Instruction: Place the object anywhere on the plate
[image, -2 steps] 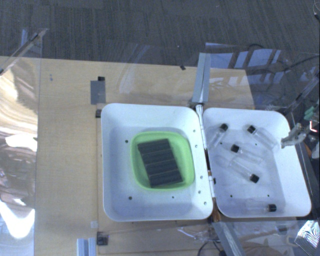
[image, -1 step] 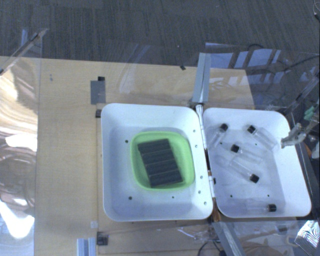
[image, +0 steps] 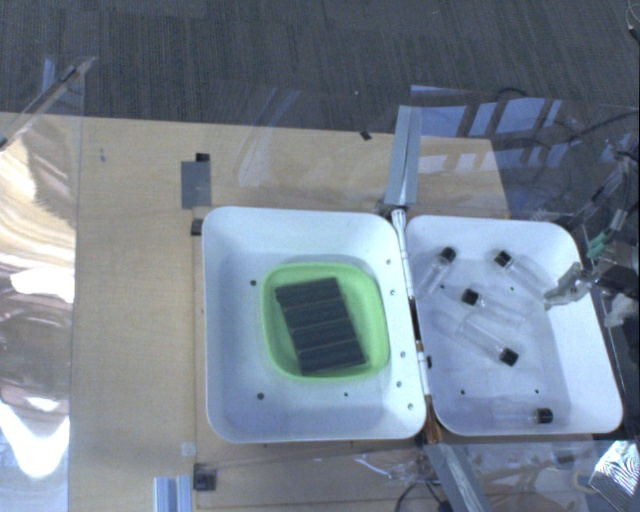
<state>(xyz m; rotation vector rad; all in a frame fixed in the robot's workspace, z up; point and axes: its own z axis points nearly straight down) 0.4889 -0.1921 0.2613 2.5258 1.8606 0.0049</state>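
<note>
A lime green plate (image: 374, 312) sits in the middle of the left white bin (image: 225, 330). On it lies a dark grey ridged rectangular block (image: 320, 326), flat and slightly turned, inside the plate's rim. My gripper (image: 566, 286) shows as a grey tip at the right bin's right wall, just above its floor. It is far from the plate and the block, with the arm behind it at the view's right edge. Nothing can be made out in it.
The right white bin (image: 590, 400) holds several clear vials with black caps, one (image: 446, 256) near the back left, one (image: 508, 356) in the middle, one (image: 543, 415) at the front right. A metal divider (image: 402, 170) stands behind the bins.
</note>
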